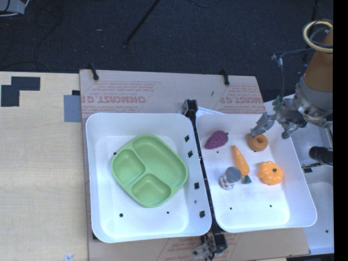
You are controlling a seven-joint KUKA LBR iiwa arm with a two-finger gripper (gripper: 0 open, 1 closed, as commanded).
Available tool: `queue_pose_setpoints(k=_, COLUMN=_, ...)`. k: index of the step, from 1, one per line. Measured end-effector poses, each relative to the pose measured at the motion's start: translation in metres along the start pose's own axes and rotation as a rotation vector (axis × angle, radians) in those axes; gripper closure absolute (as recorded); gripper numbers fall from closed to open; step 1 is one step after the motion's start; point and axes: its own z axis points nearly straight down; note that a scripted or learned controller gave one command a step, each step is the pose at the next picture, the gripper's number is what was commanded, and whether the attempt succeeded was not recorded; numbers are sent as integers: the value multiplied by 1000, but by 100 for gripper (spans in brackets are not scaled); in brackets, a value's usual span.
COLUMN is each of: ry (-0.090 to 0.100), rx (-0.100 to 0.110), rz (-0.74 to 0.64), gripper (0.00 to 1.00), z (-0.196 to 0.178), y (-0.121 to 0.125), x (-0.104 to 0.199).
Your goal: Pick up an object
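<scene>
Now the claw (275, 125) hangs spread wide over the right bin (293, 211), gripping nothing; the orange doughnut (258, 142) lies just below it, near the carrot (240, 160) and pumpkin (270, 173).

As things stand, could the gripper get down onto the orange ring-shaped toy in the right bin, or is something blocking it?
Probably yes. The gripper hangs open just above the orange ring, which lies flat with bare bin floor around it. The carrot and the pumpkin sit apart from it.

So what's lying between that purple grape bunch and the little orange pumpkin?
The carrot lies between the purple grapes and the pumpkin, seen in the camera view.
</scene>
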Motion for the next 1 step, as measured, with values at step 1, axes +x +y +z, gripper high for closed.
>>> queue_pose_setpoints(k=1, ry=-2, rx=-12, rz=-2, gripper=0, z=-7, y=2, x=0)
